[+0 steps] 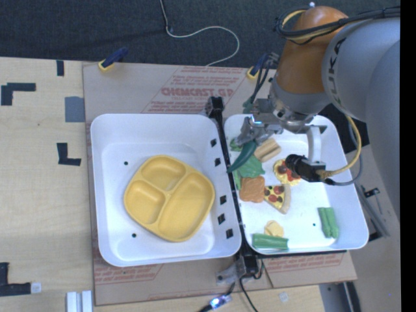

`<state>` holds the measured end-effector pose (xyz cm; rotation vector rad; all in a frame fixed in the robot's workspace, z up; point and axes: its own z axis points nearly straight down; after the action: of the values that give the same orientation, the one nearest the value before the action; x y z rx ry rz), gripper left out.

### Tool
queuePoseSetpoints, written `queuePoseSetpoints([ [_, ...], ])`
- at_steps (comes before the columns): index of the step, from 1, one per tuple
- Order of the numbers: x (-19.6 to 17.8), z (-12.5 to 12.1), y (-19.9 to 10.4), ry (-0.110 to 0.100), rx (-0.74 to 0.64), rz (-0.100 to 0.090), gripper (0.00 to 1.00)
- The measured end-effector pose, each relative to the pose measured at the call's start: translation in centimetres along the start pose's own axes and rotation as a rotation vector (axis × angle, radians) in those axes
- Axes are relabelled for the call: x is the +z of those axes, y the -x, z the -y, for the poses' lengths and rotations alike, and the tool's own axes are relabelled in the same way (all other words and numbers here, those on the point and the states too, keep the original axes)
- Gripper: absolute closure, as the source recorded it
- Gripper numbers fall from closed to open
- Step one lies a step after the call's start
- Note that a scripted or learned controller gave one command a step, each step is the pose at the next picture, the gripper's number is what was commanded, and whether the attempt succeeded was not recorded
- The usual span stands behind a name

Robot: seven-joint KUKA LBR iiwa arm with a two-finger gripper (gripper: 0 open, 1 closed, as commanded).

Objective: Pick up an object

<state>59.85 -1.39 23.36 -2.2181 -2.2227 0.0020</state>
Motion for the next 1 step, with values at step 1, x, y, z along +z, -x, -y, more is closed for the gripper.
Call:
queuePoseSetpoints([
  [1,-0.02,-0.24,-0.18,0.000,0.000,0.000,1.00],
])
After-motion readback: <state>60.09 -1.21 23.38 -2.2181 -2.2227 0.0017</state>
